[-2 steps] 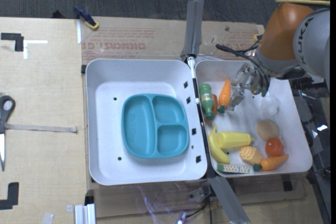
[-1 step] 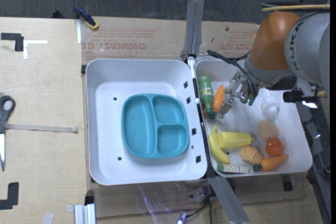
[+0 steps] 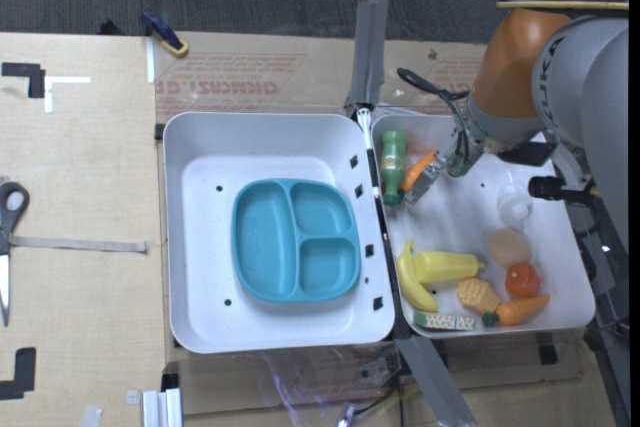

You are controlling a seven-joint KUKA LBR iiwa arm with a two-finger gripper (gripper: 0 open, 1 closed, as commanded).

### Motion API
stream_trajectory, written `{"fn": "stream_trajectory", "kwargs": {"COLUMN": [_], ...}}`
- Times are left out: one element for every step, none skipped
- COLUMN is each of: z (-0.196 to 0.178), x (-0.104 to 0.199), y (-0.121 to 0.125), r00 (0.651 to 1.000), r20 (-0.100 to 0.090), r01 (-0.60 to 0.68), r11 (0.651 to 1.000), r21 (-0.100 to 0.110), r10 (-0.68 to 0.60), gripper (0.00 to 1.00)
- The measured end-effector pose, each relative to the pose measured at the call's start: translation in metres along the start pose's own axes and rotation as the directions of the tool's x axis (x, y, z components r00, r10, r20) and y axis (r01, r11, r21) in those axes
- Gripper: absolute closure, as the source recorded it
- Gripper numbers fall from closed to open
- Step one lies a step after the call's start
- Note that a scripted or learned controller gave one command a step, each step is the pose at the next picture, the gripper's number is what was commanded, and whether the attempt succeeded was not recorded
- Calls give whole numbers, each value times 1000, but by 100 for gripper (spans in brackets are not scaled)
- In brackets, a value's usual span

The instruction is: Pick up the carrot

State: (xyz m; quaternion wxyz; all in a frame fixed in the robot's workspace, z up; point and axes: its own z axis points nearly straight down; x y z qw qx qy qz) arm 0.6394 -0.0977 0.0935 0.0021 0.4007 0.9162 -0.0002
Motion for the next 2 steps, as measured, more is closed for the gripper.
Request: {"fn": "stream_trajectory", "kwargs": {"z": [-9, -99], "x": [1, 54], "y": [-1, 63], "r00": [1000, 998], "r20": [-3, -1], "r01": [4, -60], "r11": [1000, 998], "r21": [6, 0], "r10": [-4, 60], "gripper": [100, 100]}}
